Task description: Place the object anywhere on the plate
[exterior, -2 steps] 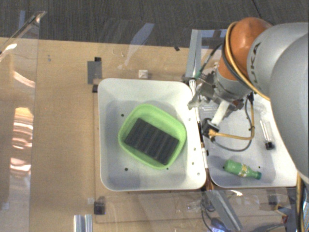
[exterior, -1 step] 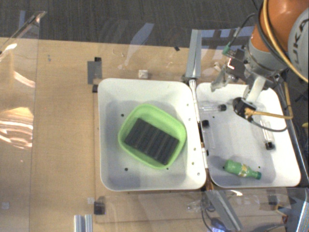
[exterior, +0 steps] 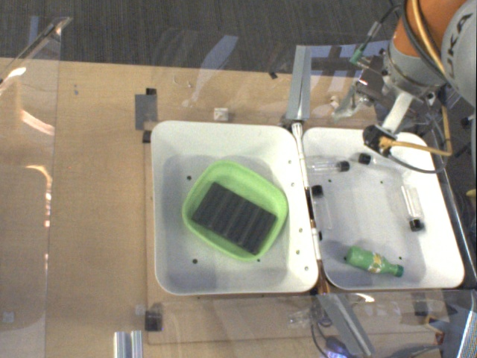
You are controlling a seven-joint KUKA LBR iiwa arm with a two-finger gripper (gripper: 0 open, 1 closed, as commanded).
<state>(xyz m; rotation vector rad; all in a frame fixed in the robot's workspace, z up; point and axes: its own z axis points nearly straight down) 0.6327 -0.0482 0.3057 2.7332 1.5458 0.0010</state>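
Observation:
A lime green plate [exterior: 270, 192] sits in the middle of the left bin [exterior: 171, 274]. A dark ribbed rectangular block [exterior: 232, 216] lies flat on it, covering most of its floor. My gripper [exterior: 350, 104] hangs at the upper right, over the back edge of the right bin [exterior: 358, 207] and well away from the plate. Nothing can be seen held in it.
The right bin holds a small green bottle [exterior: 373, 262] lying near the front, a clear tube with a black cap [exterior: 328, 166] at the back, another clear tube [exterior: 412, 206] on the right and a small black piece [exterior: 316, 191]. A small pale cube [exterior: 220, 114] rests on the bench behind the left bin.

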